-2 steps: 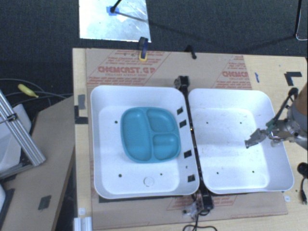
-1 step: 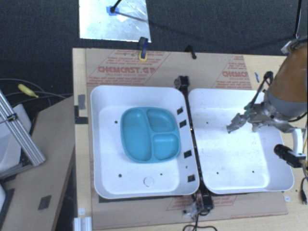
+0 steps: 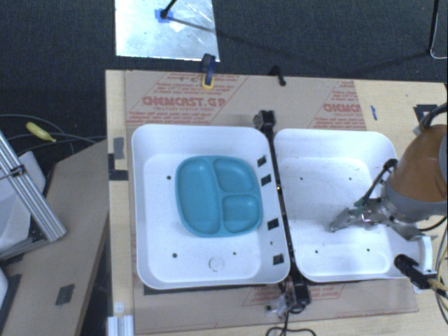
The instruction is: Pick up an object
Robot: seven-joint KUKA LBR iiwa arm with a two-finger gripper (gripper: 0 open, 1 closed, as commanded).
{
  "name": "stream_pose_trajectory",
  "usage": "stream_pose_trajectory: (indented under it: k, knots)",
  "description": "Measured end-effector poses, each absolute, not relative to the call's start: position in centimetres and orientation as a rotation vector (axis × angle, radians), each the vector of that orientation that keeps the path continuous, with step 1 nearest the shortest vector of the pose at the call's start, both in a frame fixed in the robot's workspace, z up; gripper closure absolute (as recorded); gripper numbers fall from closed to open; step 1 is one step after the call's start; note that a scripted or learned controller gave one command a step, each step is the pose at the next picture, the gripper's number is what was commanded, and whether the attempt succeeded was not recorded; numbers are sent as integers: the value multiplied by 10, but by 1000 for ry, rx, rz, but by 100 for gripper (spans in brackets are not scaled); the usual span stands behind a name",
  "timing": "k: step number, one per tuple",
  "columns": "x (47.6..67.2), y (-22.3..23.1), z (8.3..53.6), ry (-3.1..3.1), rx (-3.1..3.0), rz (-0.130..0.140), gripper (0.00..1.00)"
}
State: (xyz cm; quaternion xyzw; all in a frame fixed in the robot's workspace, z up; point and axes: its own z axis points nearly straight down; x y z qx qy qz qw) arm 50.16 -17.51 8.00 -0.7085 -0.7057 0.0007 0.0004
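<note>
Blue plastic marks the one object to be picked: a divided plate (image 3: pixel 219 195) with three compartments, lying flat on the floor of the left white bin (image 3: pixel 150 161), a little toward that bin's 3 o'clock side and apart from all four walls. A small round clear disc (image 3: pixel 216 263) lies on the same bin floor at the plate's 6 o'clock, near the front wall. The right white bin (image 3: pixel 329 145) sits just beside the left one, their rims meeting along a black divider strip (image 3: pixel 275 194) that runs from 12 to 6 o'clock. The grey arm with its orange band (image 3: pixel 418 170) enters from 3 o'clock and reaches over the right bin, well apart from the plate. Its end effector (image 3: pixel 341 221) points toward 9 o'clock, low over the right bin's floor, roughly at that bin's centre; nothing shows between its metal fingers (image 3: pixel 348 218), and whether they stand apart or together cannot be told at this angle. Both bins rest on a brown cardboard sheet (image 3: pixel 183 96) printed with red lettering, which covers the surface. At 12 o'clock beyond the cardboard a shiny metal plate (image 3: pixel 140 19) lies on dark carpet (image 3: pixel 56 54), and a yellow and blue clamp (image 3: pixel 208 71) grips the cardboard's far edge.
</note>
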Motion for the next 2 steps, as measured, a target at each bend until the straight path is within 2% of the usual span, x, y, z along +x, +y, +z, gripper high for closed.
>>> stream_pose_trajectory:
  k: [1, 2]
  knots:
    - [532, -23, 190, -2247, -2202, -20, 0]
    - [535, 71, 237, -2240, -2206, -13, 0]
